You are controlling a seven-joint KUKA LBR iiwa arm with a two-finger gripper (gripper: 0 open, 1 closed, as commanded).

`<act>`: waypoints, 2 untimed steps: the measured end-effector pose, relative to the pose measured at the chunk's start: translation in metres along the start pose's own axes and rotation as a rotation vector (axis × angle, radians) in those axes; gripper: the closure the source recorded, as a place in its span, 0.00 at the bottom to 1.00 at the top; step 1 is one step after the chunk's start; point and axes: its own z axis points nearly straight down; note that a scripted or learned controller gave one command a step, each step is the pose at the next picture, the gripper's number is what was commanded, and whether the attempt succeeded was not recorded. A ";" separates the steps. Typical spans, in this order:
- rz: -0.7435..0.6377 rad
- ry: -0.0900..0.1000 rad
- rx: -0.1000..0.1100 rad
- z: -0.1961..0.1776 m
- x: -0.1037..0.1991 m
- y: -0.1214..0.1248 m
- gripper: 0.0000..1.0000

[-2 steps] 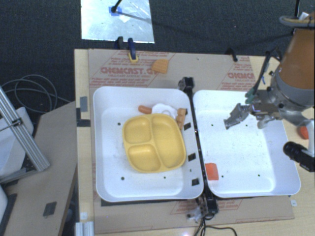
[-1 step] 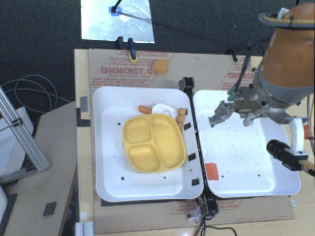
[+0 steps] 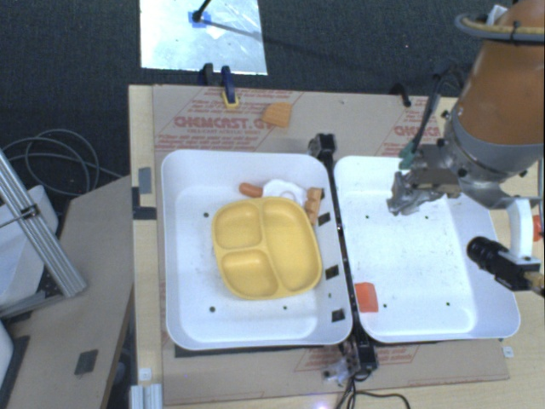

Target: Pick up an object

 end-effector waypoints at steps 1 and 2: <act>0.008 -0.002 -0.013 -0.165 -0.045 0.026 1.00; 0.004 -0.001 0.003 -0.156 -0.043 0.024 0.00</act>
